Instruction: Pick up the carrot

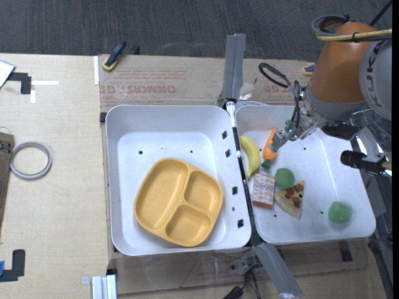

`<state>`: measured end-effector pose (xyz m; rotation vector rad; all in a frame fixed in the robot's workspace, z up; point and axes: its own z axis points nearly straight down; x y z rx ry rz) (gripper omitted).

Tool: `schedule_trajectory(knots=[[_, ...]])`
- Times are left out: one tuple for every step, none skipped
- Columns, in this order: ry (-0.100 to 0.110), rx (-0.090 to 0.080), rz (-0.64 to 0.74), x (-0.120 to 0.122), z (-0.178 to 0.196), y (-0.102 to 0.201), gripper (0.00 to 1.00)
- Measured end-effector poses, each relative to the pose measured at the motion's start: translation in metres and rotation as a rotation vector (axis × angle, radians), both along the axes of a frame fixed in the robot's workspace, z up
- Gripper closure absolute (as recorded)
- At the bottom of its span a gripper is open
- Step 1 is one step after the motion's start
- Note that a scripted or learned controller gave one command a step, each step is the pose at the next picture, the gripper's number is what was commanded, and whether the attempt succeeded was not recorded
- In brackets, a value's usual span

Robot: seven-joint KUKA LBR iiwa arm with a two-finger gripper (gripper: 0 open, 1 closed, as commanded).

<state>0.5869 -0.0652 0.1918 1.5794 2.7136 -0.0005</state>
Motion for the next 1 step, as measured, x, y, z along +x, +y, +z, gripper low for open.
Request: schedule_trajectory(knots=[[-0.001, -0.001, 0.216, 0.0166, 0.0304, 0.0542, 1.00]])
